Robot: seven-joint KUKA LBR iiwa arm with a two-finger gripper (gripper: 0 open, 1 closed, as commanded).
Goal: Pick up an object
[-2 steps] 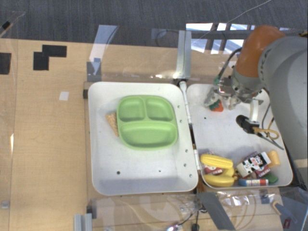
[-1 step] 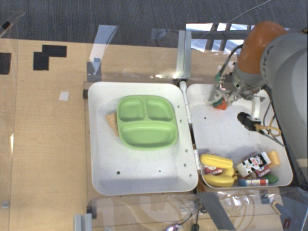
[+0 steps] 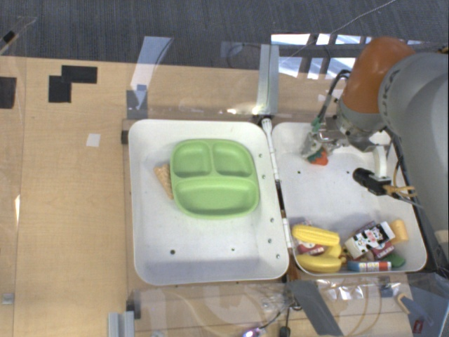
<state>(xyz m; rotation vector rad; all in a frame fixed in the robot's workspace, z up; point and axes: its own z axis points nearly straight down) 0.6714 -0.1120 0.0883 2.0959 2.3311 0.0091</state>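
Observation:
My gripper [image 3: 316, 146] hangs low over the far left part of the right bin [image 3: 337, 209], reaching in from the right. A small red-orange object [image 3: 320, 159] lies right at its tip, partly covered by it. At the near edge of the same bin lie yellow banana-shaped toys [image 3: 317, 246], a black, white and red box [image 3: 372, 239], a marker [image 3: 369, 265] and a small yellow piece [image 3: 400, 228].
The left bin [image 3: 203, 258] holds a green divided plate [image 3: 213, 177] with a tan cracker-like piece [image 3: 163, 179] tucked under its left edge. A metal divider [image 3: 278, 188] separates the two bins. The arm's grey body [image 3: 421, 104] covers the right bin's far right corner.

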